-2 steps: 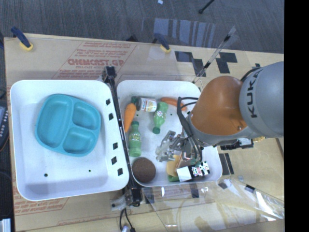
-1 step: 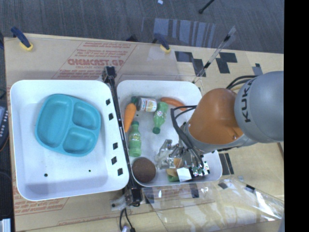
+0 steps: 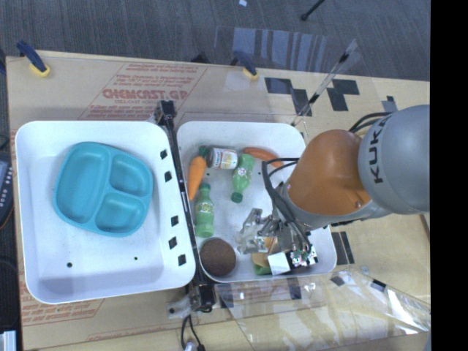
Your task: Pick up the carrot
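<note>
Your carrot (image 3: 196,175) lies against the right bin's (image 3: 322,258) left wall, long axis running up-down. The gripper (image 3: 254,232) sits lower and to its right; you cannot tell how the jaws stand.

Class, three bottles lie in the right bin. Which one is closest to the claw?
The green bottle beside the carrot, just above the brown ball. The other green bottle and the dark bottle lie farther from the claw.
</note>
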